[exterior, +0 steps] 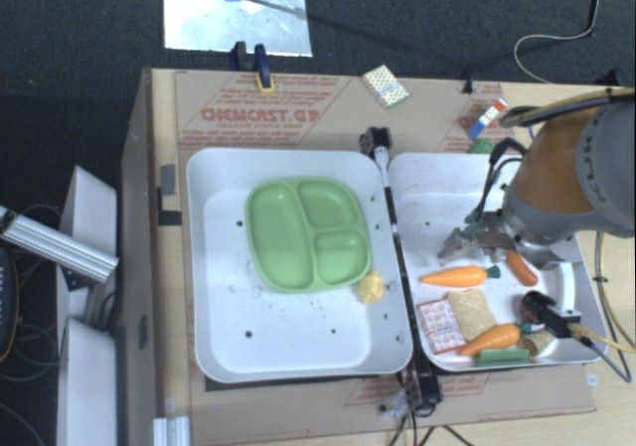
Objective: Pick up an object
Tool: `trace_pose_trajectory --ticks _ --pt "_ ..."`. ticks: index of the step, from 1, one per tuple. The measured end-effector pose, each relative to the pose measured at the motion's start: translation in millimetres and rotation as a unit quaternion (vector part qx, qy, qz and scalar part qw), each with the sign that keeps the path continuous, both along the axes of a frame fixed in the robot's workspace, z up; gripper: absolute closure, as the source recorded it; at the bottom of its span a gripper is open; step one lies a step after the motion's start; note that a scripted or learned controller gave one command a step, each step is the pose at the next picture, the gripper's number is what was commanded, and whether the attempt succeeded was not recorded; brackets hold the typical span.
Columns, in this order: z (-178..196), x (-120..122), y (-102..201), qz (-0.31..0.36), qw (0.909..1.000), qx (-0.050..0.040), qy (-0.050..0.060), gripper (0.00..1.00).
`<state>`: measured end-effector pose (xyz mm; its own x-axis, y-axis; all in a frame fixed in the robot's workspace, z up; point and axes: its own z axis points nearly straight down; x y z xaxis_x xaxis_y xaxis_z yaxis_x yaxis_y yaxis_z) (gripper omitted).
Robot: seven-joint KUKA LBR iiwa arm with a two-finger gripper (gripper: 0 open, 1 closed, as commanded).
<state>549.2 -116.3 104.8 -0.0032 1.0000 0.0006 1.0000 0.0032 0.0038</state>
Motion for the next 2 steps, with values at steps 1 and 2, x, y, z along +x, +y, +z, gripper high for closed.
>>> trace_pose_trajectory --ticks 1,2 --pt "-20.7 14.0 -8.2 0.0 1.0 0.0002 0.001 0.0" --pt "-10.2 14.9 -7.7 0.0 1.0 0.0008 0.0 1.0"
